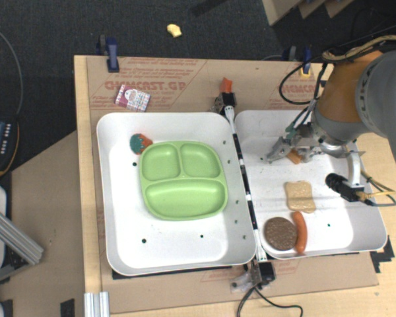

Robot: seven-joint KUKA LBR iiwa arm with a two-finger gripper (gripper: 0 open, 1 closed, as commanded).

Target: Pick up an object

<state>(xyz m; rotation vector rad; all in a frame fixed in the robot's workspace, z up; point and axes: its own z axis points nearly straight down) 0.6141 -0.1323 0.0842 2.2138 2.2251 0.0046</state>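
Over the right bin, toward its 12 o'clock end, you have the jaws low; a small orange piece sits right at the fingertips, but whether they are open or clamping it cannot be told. At 6 o'clock of them lie a tan slice, a brown patty and a sausage. Your left bin carries a green divided plate, with a small red-and-green item at its 10 o'clock.

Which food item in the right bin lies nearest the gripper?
The small orange piece, right at the gripper; the toast, patty and sausage lie farther.
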